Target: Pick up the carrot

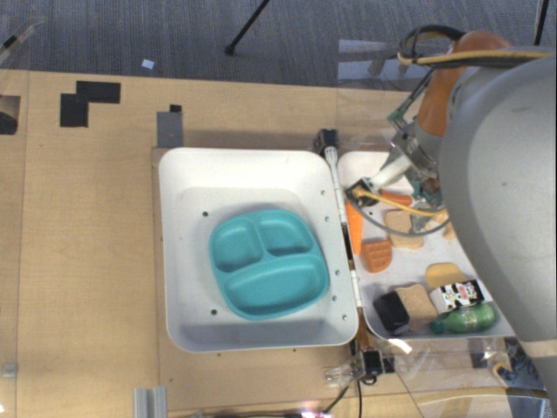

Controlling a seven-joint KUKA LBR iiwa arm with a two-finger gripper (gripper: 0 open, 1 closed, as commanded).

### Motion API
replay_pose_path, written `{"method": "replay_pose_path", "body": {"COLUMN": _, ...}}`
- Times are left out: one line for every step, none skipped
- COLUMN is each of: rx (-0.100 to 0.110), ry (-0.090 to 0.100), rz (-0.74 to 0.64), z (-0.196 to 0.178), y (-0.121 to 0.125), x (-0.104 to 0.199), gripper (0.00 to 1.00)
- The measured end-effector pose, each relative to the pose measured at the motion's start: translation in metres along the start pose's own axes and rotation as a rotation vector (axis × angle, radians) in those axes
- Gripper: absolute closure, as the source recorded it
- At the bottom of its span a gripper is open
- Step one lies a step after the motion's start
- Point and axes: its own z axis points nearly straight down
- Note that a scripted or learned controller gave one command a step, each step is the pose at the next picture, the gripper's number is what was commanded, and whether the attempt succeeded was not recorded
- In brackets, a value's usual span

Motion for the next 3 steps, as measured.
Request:
{"method": "replay_pose_path", "body": {"rx": 0.004, "ry": 0.001, "rz": -0.106, "z": 0.0001, "y": -0.0536, "x": -0.0316, "gripper": 0.00}}
{"method": "replay_pose_path", "body": {"rx": 0.003, "ry": 0.000, "rz": -0.106, "z": 0.0000, "y": -0.0525, "x": -0.0319, "gripper": 0.00}}
{"method": "replay_pose_path", "body": {"rx": 0.003, "ry": 0.000, "rz": -0.106, "z": 0.0000, "y": -0.0525, "x": -0.0319, "gripper": 0.00}}
